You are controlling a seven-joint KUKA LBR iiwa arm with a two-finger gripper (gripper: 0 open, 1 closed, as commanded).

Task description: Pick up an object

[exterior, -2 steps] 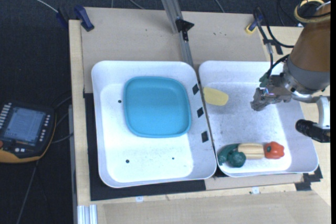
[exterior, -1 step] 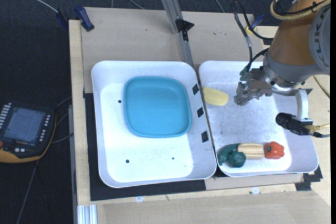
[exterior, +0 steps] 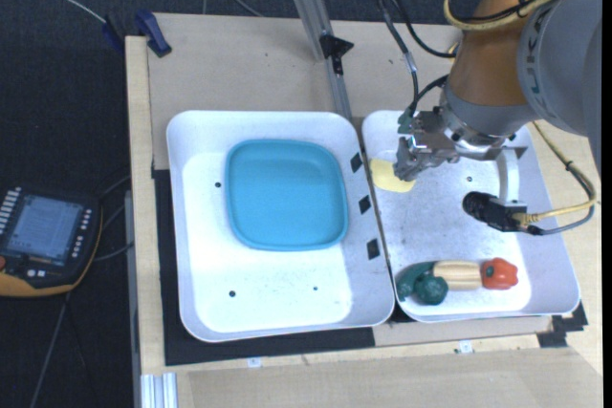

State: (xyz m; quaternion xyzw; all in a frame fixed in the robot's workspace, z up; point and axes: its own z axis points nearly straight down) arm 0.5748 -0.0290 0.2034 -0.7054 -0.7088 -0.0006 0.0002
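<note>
A green item (exterior: pixel 423 286), a tan piece (exterior: pixel 457 274) and a red piece (exterior: pixel 498 273) are seen at six o'clock in the right bin (exterior: pixel 550 234). The gripper (exterior: pixel 413 158) is poised at the pale yellow object (exterior: pixel 387 176) at ten o'clock; its opening cannot be told. The approach step is judged underway, and a firm closure and lift are called for next.

- 1 fixed camera looks down on the bench (exterior: pixel 249 43) from above, at a slant.
- It stands far enough to take in both white bins (exterior: pixel 191 148), side by side, and dark floor (exterior: pixel 57 62) beyond.
- The arm (exterior: pixel 535 33) enters from the right.
</note>
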